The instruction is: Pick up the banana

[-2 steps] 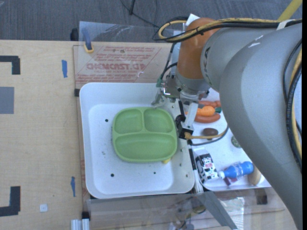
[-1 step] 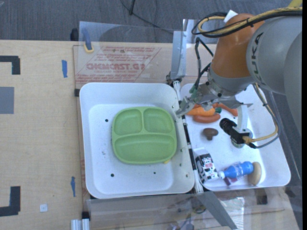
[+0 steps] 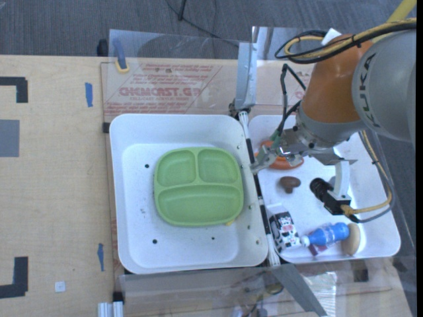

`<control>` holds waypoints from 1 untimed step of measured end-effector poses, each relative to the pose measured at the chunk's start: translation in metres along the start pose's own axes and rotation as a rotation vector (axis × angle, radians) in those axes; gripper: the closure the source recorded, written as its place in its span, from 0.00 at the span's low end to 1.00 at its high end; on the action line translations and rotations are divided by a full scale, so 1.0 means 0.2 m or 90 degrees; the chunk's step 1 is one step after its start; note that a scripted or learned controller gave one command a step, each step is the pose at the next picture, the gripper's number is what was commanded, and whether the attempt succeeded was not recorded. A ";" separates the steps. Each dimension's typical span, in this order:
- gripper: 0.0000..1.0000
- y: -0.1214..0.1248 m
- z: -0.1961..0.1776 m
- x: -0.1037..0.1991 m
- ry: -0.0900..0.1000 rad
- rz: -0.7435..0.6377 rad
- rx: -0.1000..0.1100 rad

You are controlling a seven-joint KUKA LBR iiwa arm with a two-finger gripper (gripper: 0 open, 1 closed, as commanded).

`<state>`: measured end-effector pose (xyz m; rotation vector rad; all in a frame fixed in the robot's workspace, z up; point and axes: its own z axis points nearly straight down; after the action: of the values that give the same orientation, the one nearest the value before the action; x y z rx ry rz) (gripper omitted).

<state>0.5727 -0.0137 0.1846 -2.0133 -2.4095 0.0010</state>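
My gripper (image 3: 267, 156) is low over the left edge of the right bin (image 3: 386, 233), close to the wall shared by the two bins. A small orange and white thing (image 3: 283, 152) lies right beside it, partly covered by the wrist. A thin yellow sliver (image 3: 229, 222) peeks out at the lower right rim of the green divided plate (image 3: 198, 187) in the left bin (image 3: 132, 236); I cannot tell if it is the banana.
The right bin holds a small brown lump (image 3: 289, 184), a black and white carton (image 3: 283, 230), a blue bottle (image 3: 327, 234) and a tan rounded thing (image 3: 353, 240). The arm's grey and orange body (image 3: 350, 84) covers the bin's far right part.
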 end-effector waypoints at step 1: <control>0.00 0.04 0.00 0.29 -0.001 0.242 -0.001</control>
<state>0.5703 0.0458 0.1841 -2.4346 -1.9866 0.0006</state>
